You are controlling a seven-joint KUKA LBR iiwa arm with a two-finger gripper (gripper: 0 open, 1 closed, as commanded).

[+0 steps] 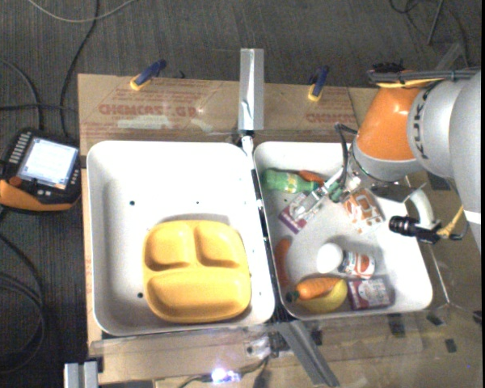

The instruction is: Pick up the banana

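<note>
The banana (338,300) is a yellow piece at the front of the right bin (412,285), partly covered by an orange carrot-like piece (314,288). My gripper (330,191) hangs over the back half of that bin, well behind the banana. It sits among a green bottle (284,182), a purple packet (294,213) and a red-and-white packet (362,208). Nothing can be made out between its fingers.
A white ball (329,258), a small can (358,263), a dark purple packet (369,293) and a red piece (281,255) crowd around the banana. The left bin (113,217) holds a yellow compartment tray (197,270). A teach pendant (37,171) lies off the bench at left.
</note>
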